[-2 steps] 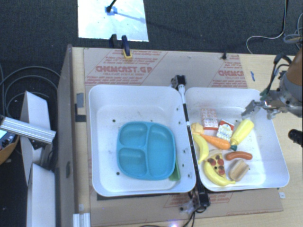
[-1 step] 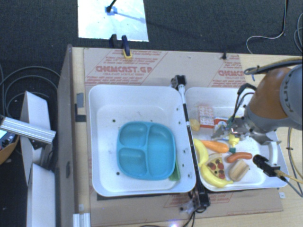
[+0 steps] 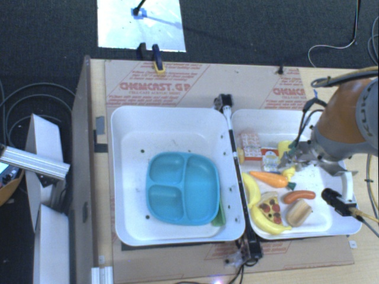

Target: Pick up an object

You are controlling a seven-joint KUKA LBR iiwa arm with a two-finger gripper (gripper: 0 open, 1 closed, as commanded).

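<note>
From my remote station I log two white bins side by side on the bench. Left bin: one blue divided plate with three compartments, lying flat near the middle, and one green item poking out from under the plate's lower right edge, too hidden for me to name. Right bin, counted left to right: one small carton with red print near the upper left; two bananas, one running down the left side and one curving along the bottom; one carrot lying across the middle; one pizza slice tucked between the bananas; one small white container just above the carrot; one yellow item to the right of that container, partly behind the arm; one red sausage right of the carrot; one bread roll just below the sausage. One arm reaches in from the right, its gripper low over the right bin, just above the carrot's right end and beside the yellow item. I cannot tell from here how the gripper is set, or whether anything is held.
</note>
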